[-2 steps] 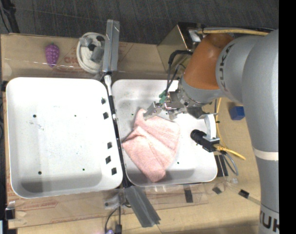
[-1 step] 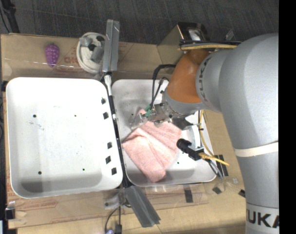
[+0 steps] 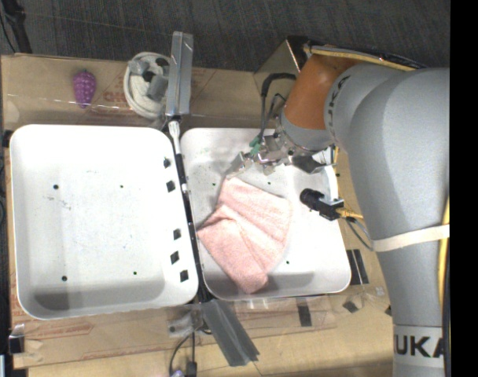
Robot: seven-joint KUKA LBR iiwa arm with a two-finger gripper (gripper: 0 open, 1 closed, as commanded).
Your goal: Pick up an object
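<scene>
A pink folded towel (image 3: 247,231) lies in the right bin (image 3: 325,269), reaching from its middle toward the front left. My gripper (image 3: 253,160) hangs over the back of that bin, just above the towel's far edge, on the grey arm with the orange band (image 3: 310,93). Whether it touches the cloth I cannot tell.
The left bin (image 3: 90,210) stands beside the right one, with a divider rail (image 3: 184,210) between them. A purple grape-like toy (image 3: 84,87) and a white roll (image 3: 147,83) sit on the bench behind the left bin. A black cable connector (image 3: 321,203) hangs over the right bin.
</scene>
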